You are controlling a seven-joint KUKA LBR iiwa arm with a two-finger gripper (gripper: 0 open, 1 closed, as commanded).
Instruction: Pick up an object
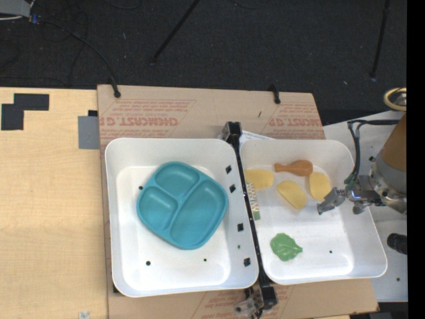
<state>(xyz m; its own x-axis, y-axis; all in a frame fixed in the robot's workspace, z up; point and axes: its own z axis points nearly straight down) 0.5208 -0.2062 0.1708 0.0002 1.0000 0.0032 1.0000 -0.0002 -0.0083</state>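
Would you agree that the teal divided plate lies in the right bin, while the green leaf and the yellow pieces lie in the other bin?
Not quite. The camera view shows the teal divided plate in the left bin. The green leaf and the yellow pieces do lie in the other bin, which is the right bin.

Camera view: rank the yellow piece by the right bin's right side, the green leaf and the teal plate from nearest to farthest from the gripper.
1. Yellow piece, right bin, just left of the gripper.
2. Green leaf, right bin, lower and further left.
3. Teal plate, left bin, across the divider.
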